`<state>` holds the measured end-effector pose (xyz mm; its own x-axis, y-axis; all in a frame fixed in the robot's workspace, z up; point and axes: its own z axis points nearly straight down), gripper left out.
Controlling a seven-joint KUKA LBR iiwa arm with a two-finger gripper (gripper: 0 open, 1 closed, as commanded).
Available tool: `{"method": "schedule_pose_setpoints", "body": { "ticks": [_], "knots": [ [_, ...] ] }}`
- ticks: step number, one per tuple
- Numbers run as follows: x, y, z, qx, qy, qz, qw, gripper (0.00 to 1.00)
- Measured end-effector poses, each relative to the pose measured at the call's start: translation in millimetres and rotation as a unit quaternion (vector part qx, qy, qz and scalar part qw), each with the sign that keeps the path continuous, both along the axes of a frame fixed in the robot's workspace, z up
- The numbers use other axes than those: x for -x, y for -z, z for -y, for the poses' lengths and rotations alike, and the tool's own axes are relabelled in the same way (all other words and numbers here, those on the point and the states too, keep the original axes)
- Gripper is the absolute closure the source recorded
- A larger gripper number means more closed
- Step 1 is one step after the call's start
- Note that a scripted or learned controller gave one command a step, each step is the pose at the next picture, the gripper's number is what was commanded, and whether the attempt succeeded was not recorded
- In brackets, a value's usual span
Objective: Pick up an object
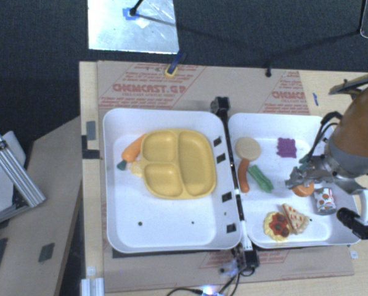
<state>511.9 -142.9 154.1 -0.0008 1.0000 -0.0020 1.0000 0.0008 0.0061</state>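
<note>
Fingers (299, 182) sit low in the right bin (257, 119), right over an orange piece (304, 190) that peeks out beneath them; whether they grip it or how far they are parted cannot be told. Just beside lies one small can (323, 200). One pizza slice (285, 222) lies near the front rim
</note>
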Motion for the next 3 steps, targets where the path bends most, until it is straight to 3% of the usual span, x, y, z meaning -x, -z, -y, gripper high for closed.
{"method": "schedule_pose_setpoints", "body": {
  "ticks": [1,2,3],
  "knots": [
    [-9,-58,6,0.0002,-0.002,0.001,1.0000,1.00],
    [-10,-71,7,-0.0006,-0.002,-0.001,1.0000,1.00],
    [-24,-63,-43,-0.0014,-0.004,-0.002,1.0000,1.00]
  ]
}}
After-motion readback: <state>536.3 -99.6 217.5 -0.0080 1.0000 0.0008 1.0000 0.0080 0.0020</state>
